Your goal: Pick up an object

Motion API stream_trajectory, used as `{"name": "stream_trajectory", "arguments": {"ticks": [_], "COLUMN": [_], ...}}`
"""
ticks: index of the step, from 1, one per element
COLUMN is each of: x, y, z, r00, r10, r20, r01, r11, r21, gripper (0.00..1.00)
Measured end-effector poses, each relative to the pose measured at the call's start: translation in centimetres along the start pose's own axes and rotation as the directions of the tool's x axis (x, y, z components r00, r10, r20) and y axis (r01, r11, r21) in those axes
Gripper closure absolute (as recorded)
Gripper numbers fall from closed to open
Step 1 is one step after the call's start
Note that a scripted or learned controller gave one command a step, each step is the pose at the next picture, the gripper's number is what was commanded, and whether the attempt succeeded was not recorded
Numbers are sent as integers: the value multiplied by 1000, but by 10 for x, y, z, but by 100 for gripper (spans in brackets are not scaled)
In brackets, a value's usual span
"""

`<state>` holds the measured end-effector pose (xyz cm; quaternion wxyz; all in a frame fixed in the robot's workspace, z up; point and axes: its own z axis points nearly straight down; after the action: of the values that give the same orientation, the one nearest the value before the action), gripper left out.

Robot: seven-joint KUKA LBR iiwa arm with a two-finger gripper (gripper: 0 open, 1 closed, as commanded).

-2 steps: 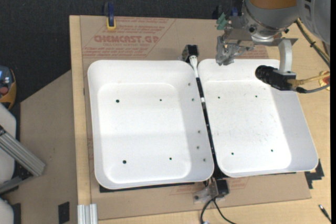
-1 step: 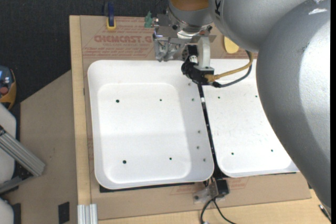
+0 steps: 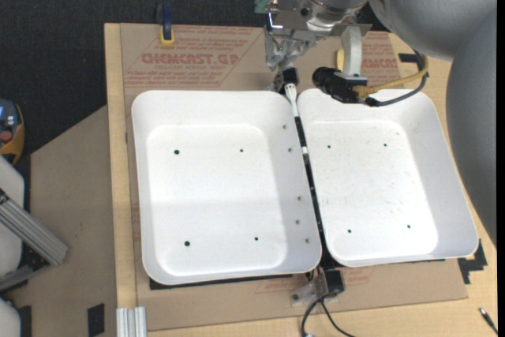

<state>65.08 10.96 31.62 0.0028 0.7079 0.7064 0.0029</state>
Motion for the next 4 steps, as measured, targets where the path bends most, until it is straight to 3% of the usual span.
{"name": "stream_trajectory", "arguments": {"ticks": [1,2,3,4], "x": [-14,89,21,53], "y": [-14,-19,-4,15], "z": [-32,36,-16,51], "r00": [1000,1000,1000,1000], "r10": [-2,-8,4,-4], "r20": [0,-1,1,1], "r01": [2,8,-4,4], "r11": [1000,1000,1000,1000], "r21": [4,13,0,13], "gripper": [100,100,100,100]}}
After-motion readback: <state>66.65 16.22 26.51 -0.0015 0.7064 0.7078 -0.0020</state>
